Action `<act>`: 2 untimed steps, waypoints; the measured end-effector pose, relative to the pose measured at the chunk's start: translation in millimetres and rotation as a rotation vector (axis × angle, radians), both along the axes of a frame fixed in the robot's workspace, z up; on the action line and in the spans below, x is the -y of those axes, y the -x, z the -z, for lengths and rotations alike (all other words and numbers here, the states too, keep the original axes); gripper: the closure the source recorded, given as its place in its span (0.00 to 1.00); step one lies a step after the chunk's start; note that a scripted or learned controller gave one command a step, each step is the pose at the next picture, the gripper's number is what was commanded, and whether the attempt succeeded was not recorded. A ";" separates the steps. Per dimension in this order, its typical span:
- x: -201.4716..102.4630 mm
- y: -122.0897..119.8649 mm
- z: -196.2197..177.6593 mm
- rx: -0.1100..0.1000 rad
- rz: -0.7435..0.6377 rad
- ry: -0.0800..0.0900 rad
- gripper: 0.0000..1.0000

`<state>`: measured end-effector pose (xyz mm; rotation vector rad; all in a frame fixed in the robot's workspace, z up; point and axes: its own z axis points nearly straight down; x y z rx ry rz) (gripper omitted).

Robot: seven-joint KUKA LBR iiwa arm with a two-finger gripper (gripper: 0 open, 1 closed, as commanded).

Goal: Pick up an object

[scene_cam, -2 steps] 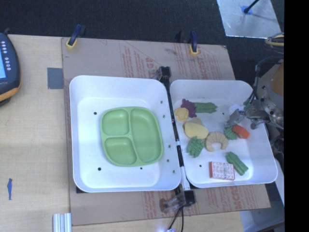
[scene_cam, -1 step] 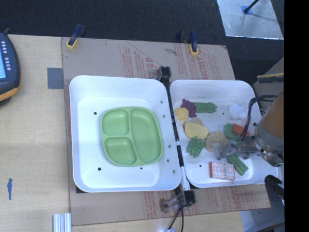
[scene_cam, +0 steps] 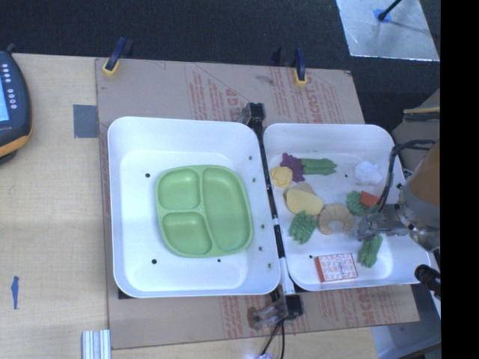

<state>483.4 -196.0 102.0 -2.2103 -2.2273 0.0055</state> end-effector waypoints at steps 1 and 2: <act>5.4 -6.7 -115.1 0.014 0.004 0.004 1.00; 4.3 -4.9 -108.2 0.003 0.004 0.000 0.00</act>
